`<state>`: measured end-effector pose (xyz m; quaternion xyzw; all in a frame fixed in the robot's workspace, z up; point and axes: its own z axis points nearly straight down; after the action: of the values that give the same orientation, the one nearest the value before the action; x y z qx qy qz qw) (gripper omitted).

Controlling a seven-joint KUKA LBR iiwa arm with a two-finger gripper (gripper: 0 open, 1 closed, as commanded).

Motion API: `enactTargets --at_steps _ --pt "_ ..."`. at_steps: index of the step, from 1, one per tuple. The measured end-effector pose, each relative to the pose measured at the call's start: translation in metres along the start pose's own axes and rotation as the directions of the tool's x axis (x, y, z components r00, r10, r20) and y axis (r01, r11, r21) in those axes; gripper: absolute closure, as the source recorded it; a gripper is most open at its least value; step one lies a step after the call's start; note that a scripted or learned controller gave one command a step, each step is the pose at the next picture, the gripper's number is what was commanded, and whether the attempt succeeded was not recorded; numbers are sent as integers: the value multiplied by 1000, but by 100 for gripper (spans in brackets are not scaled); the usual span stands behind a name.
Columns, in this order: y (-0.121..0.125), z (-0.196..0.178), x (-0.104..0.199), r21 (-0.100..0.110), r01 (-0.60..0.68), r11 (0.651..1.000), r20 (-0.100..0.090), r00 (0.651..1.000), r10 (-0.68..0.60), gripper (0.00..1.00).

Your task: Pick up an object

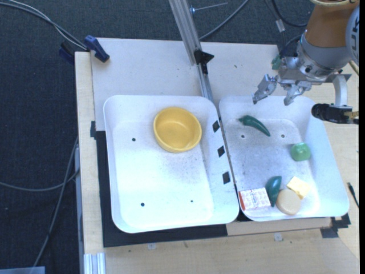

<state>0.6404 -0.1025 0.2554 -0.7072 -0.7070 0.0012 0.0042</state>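
Clutter sits at the near edge of the right bin [336, 170]: a small red-and-white carton [255, 199] in the near-left corner, a tan round piece [288, 202] beside it, a pale yellow wedge [298, 186] touching that, and a dark teal pod-shaped piece [273, 184] between carton and wedge. These are packed close; judged awkward for a two-finger pick, since fingers would bump neighbours. Carton looks light and stiff with flat sides, but is pressed against the bin wall.

Mid-bin, a green round toy [300, 151] lies alone near the right wall. Probably light hard plastic, smooth, likely to roll or slip out of a pinch.

Farther back, a dark green pepper-shaped toy [255, 124] lies flat on open bin floor, well apart from the rest. Best candidate, judged: light, rigid, slim. Take it across the narrow middle of its body, fingers straddling the short axis; tapered ends would squirt out.

Left bin [114, 170] holds a yellow bowl [177, 129], upright, toward the far side. Light, stiff; only the rim is grippable.

Farthest, the gripper [276, 91] hangs over the far rim of the right bin, just beyond the pepper, fingers spread apart with nothing between them.
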Motion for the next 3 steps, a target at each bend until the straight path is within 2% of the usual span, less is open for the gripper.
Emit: enactTargets --at_steps 1,2,3 --pt "9 51 -2 9 0 1000 0 1000 0 0" --pt "17 104 4 8 3 1000 0 1000 -3 0" --pt "16 158 5 10 1 1000 0 1000 -1 0"
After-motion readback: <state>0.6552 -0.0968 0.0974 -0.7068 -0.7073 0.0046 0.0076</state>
